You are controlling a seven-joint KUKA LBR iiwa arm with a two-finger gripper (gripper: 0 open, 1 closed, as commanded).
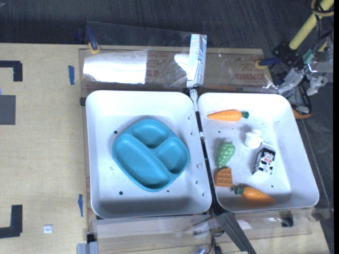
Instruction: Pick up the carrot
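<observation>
Jaws: at the end of the arm (310,75), off the far right corner of the right bin (283,126), among cables and clutter; apart or together cannot be told.
Carrot (228,115): lying flat near the far wall of the right bin, green top pointing right, nothing touching it.
Second carrot (255,194): near the front wall of the same bin, green top to the left, just beside an orange waffle piece (223,177).
Other things in the right bin: green grapes (225,153), small white lump (253,139), black-and-white toy (264,161), all between the two carrots.
Left bin (106,115): holding a blue divided plate (151,153).
Step in hand: approach not yet begun; nothing gripped.
How to do it well: probably best to go for the far carrot, being free on all sides and nearer the arm; come straight down over its thick middle, grip set across the short width, close only once low around the body, then lift straight up, clear of the bin wall.
Risk: tapered, smooth shape likely to slip out if caught near the tip.
Writing: reddish print on the clear sheet (159,67) behind the bins, too blurred to read; no brand legible on the toy.
</observation>
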